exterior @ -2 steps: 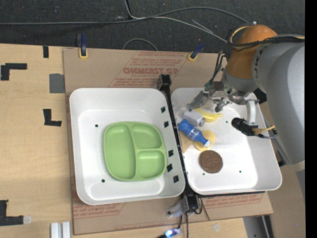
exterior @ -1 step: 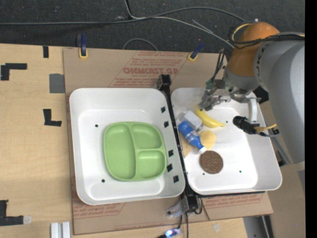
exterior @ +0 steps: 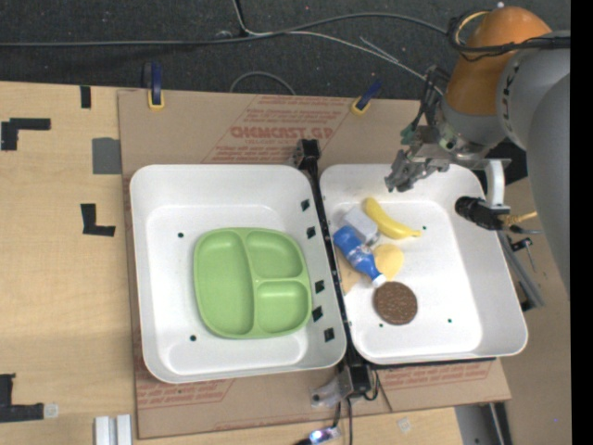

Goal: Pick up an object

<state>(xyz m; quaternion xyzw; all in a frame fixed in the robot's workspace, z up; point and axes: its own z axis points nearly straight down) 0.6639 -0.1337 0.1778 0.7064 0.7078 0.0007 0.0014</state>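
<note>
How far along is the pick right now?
Nothing looks picked yet. The banana, blue bottle and brown disc all lie in the right bin; the green plate sits in the left one. The gripper hangs over the right bin's far edge, nothing between its fingers. Descent, grasp and lift remain.

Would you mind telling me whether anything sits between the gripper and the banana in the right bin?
Nothing visible does. The gripper hangs over the right bin's far edge, with bare white floor between it and the banana. The blue bottle and brown disc lie beyond the banana, nearer the camera.
</note>
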